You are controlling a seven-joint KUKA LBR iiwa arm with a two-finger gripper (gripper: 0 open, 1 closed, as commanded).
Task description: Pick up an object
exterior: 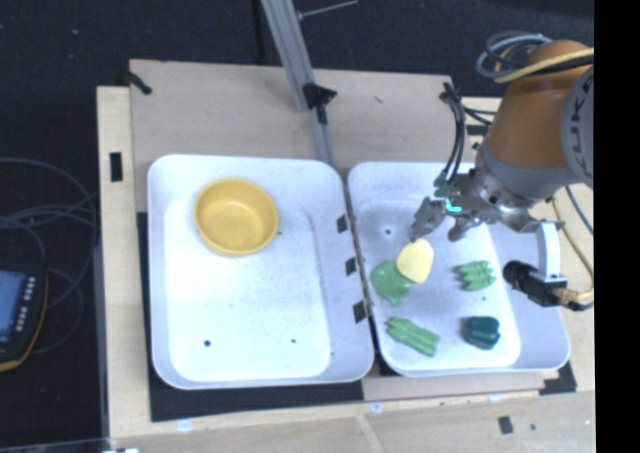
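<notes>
Over the right bin [530,346], the gripper [441,224] hangs with its fingers spread and nothing between them, just above the pale yellow object [416,262]. That object lies near the bin's left wall, touching a light green piece [390,283], its long axis slanting upper right to lower left.

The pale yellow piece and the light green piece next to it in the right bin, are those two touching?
Touching. In the camera view the pale yellow piece overlaps the upper right edge of the light green piece, with no white bin floor between them.
</notes>
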